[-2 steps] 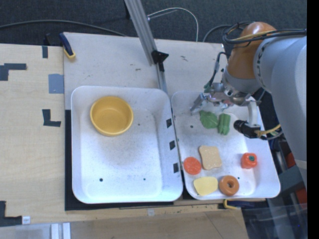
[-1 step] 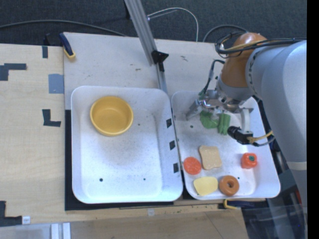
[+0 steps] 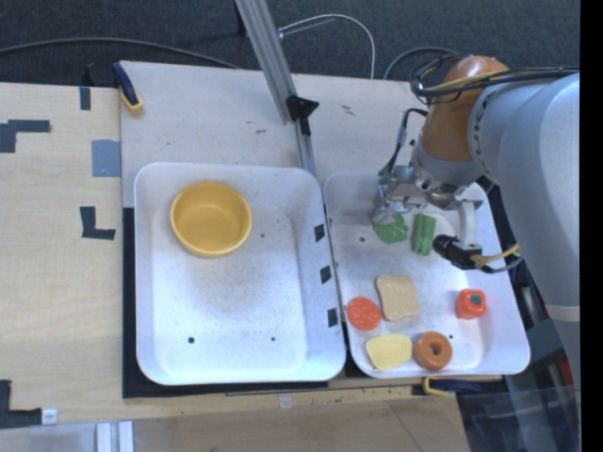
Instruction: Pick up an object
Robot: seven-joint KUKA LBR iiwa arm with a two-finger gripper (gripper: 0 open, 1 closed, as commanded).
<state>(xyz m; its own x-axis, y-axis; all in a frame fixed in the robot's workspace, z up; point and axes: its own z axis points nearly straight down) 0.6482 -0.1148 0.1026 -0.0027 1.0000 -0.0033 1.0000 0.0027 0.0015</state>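
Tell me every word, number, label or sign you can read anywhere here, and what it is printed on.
None: no readable text in the camera view.
The dark tape pieces on the wooden bench are plain shapes, not letters.
The small black marks on the rims between the two bins are too small to read.
The yellow bowl and the toy foods carry no labels.

One camera, fixed above the bench [image 3: 217, 102], looks down at a slant; both bins lie in the lower middle of the frame, the left bin [image 3: 151, 281] and right bin [image 3: 504, 342] side by side; the arm [image 3: 528, 149] enters from the right edge; moderately near, floor along the top.
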